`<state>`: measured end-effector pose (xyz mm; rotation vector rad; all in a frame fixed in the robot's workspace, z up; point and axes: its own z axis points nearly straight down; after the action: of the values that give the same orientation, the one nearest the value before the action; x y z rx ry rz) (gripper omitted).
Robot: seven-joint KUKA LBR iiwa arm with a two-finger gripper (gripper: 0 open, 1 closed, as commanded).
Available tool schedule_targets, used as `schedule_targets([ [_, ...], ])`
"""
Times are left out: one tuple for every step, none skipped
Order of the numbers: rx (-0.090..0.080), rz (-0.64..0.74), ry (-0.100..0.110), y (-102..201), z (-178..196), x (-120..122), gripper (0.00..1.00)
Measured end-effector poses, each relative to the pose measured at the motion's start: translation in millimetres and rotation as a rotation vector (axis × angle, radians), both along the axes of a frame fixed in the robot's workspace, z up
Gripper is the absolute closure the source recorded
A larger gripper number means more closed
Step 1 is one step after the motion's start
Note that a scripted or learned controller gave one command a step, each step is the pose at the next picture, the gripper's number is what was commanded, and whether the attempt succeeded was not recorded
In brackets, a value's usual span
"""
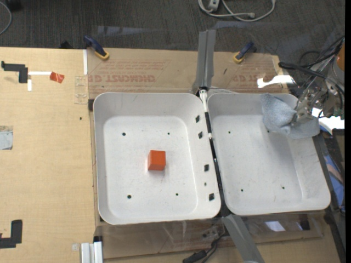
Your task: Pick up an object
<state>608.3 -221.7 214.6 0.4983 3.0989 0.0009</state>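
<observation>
While the gripper [303, 109] hangs over the far right edge of the right bin [307, 196], blurred against a pale smear, I cannot tell from where I stand how it is set. The 1 object in play is a small orange block [157, 160], sitting flat on the floor of the left bin [107, 201], a little left of its middle and well apart from every wall. It looks like a stiff, light cube, wood or foam at a guess, with flat faces that should not crush or bend. I'd judge the best hold is straight down across 2 opposite side faces, near mid-height. Its smooth sides might slip if pinched at a corner, and a glancing touch could skid it across the slick white floor.
</observation>
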Motion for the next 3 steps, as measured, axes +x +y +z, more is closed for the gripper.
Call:
schedule_targets([
  [0.0,0.523,-0.001,0.5,-21.4,-26.5,1.0],
  [-0.002,0.852,-0.004,0.8,-8.3,-8.4,1.0],
  [-0.002,1.011,-0.003,0.6,-21.0,36.5,1.0],
])
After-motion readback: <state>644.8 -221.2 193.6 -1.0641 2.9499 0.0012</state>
